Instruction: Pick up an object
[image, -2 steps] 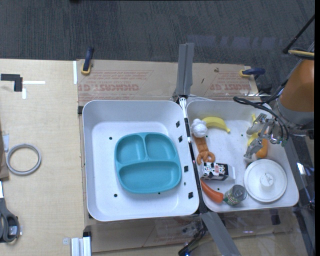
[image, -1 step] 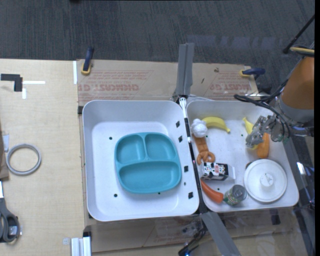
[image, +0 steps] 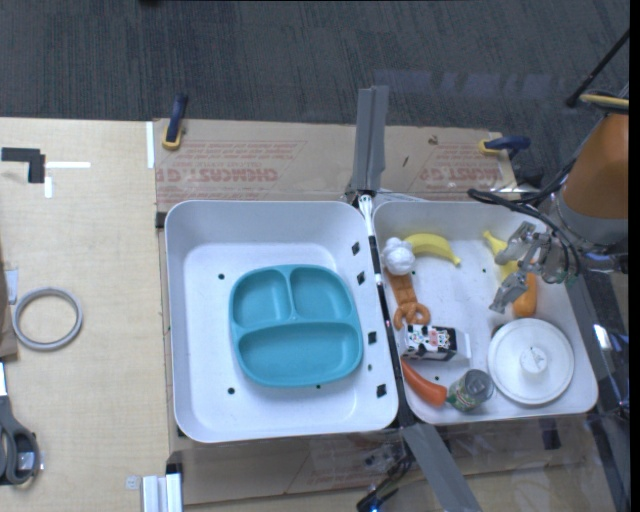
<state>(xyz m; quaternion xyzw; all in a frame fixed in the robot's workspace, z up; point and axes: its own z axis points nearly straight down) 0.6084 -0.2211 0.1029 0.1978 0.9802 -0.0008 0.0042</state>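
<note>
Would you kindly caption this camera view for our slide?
Gripper poised in the right bin over an orange item; teal divided plate in left bin.

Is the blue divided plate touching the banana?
Apart. The camera view shows the blue divided plate alone in the left bin, while the banana lies in the right bin, across the divider.

The gripper (image: 522, 262) partly covers an orange thing (image: 526, 293), maybe a carrot. The arm (image: 600, 170) runs off the right edge; scissors (image: 14, 452) are cut off left.
</note>
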